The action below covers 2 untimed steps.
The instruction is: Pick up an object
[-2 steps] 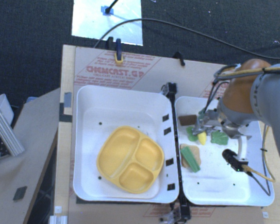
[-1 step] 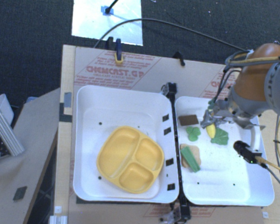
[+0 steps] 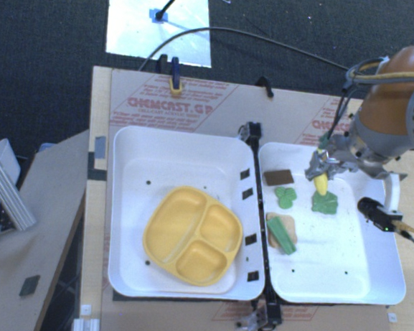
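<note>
Gripped with the claw (image 3: pixel 321 171), by the look of things, the top end of a small yellow toy (image 3: pixel 321 184), poking down from between the two grey tips. Reached in from the right to do it, over the back part of the right bin (image 3: pixel 349 274). Held the yellow toy just above a bumpy green toy (image 3: pixel 325 203), maybe touching it; could not tell for sure. Guessed from that closeness at a lift only just begun, barely off the floor of the bin. Saw a round green piece (image 3: pixel 285 197) near by on the left, and a brown block (image 3: pixel 278 177) just behind that one, close to the wall between the bins. Saw a long green bean (image 3: pixel 280 231) lying on a tan slice (image 3: pixel 291 230) nearer the front, well apart from the claw. Touched none of those, most likely to carry one thing at a time. Found a yellow tray (image 3: pixel 193 236) with three hollow parts lying in the left bin (image 3: pixel 136 155), far from the claw and out of its way. Needed next, at a guess, a straight pull up, so as not to knock the bumpy green toy or let the yellow one slip out. Worried a bit about the thin hold on just one end.
</note>
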{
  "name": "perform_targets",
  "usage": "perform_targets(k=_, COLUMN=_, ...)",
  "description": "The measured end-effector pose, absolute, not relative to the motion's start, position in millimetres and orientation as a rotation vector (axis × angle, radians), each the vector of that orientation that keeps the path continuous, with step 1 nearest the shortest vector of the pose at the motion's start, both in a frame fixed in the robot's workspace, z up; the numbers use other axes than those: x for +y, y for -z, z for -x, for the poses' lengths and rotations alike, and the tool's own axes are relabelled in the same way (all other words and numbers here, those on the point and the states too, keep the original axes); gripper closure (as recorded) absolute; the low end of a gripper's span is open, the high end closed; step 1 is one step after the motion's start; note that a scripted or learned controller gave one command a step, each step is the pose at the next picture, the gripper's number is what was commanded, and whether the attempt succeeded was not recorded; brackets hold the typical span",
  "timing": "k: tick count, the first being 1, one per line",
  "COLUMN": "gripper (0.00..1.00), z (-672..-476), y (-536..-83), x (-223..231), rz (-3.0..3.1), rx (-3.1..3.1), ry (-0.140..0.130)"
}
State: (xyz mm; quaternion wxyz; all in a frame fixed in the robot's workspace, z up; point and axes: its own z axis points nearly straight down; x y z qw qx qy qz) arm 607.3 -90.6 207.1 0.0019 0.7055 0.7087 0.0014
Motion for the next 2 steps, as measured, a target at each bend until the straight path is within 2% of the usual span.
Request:
perform_targets(k=1, gripper=1.0, z=-585.6, y=-218.6, x=-46.7, rz=-2.213, rx=2.23, ry=-0.003)
perform_targets(k=2, gripper=1.0, z=-566.2, y=-209.5, x=2.7, rz=-2.213, rx=2.233, ry=-0.001)
